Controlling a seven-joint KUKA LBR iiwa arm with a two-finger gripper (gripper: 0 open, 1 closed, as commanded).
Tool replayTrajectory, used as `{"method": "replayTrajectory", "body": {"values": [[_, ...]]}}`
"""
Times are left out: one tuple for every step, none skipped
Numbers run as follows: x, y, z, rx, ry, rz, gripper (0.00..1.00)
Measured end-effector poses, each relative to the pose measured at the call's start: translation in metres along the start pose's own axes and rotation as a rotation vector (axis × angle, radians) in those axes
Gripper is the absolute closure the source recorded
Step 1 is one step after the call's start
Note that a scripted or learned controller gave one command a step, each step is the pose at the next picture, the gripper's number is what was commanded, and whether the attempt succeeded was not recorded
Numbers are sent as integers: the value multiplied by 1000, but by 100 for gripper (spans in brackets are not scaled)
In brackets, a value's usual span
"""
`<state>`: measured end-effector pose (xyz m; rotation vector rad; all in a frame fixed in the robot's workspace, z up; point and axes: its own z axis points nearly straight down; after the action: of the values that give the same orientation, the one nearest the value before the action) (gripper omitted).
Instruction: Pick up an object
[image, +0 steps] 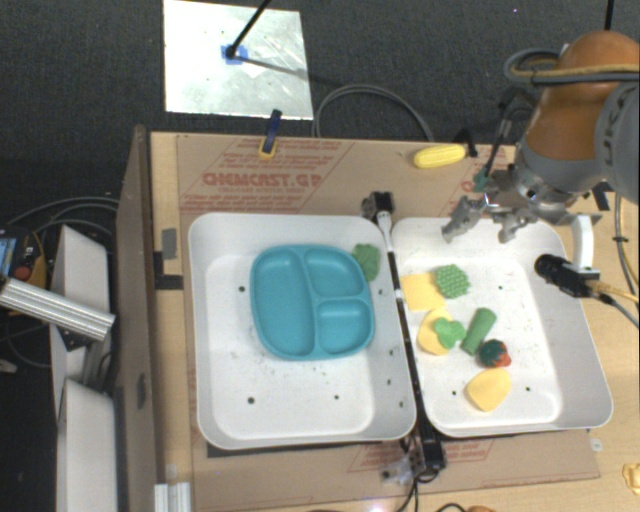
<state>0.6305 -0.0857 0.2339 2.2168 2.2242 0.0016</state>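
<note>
Nearest you, the toy food (467, 335) lay untouched in the right bin (570, 385), a blue plate (310, 302) in the left bin (225, 390). Farther back, the gripper (485, 222) hung above the right bin's far edge, fingers spread around nothing, so the whole pick remained.

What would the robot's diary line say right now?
phase: reaching | pincer: open, holding nothing, above far edge of right bin | toy foods: untouched in right bin | blue tray: left bin
</note>
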Motion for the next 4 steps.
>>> {"method": "replayTrajectory", "body": {"values": [[-39,-39,121,11,1,6,0],[-45,-75,147,-6,0,6,0],[-63,-134,147,-3,-1,7,0],[-61,-131,136,-8,0,3,100]]}}
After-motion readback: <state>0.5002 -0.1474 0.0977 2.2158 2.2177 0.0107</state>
